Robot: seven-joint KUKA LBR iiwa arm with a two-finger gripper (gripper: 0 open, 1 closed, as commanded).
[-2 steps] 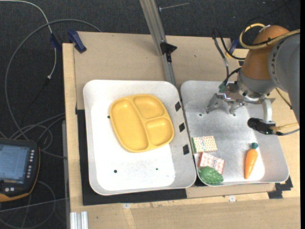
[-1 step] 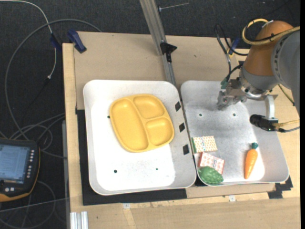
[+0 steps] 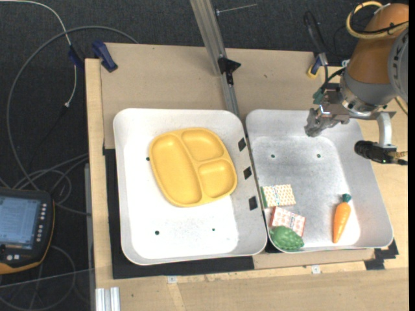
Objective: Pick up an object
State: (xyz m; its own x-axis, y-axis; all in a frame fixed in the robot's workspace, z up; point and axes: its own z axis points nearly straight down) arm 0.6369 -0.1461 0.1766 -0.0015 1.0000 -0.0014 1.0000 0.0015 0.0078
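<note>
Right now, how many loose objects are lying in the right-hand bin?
4, all near its front edge: a patterned packet, a red-and-white packet, a green vegetable toy at the front-left corner, and a carrot toward the right.

no readable text anywhere. patterned packets point(image 3: 279, 195) and point(image 3: 288, 221) in the right bin point(image 3: 369, 173) too small to make out; handheld screen point(image 3: 19, 220) at left lit but illegible.

Two white bins point(image 3: 130, 173), one yellow divided tray point(image 3: 191, 166), one toy carrot point(image 3: 341, 219), one green toy point(image 3: 287, 239), two small patterned packets point(image 3: 279, 194).
</note>
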